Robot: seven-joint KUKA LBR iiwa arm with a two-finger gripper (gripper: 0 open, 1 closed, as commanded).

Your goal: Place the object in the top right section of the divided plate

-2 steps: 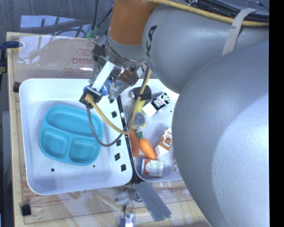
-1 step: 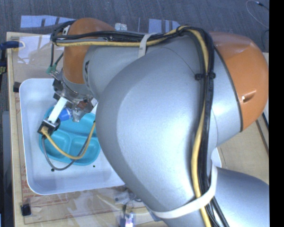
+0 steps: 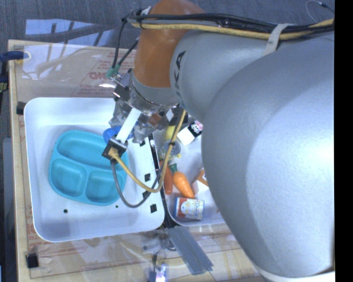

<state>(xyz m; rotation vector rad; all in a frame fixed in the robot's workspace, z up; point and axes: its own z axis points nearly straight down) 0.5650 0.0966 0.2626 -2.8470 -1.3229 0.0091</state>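
A light blue divided plate (image 3: 82, 172) lies in the left white bin (image 3: 38, 128), with one long section on its left and two smaller ones on its right. My gripper (image 3: 142, 127) hangs over the strip between the two bins, just past the plate's upper right corner, and the wrist covers most of it. A small darker blue thing (image 3: 110, 134) peeks out beside the gripper at the plate's upper right rim. Whether the gripper holds it is hidden.
The right bin (image 3: 185, 219) holds an orange carrot (image 3: 182, 184), a small can with a red and white label (image 3: 190, 208), and a white and black item (image 3: 189, 132). The big grey arm covers the rest of that bin.
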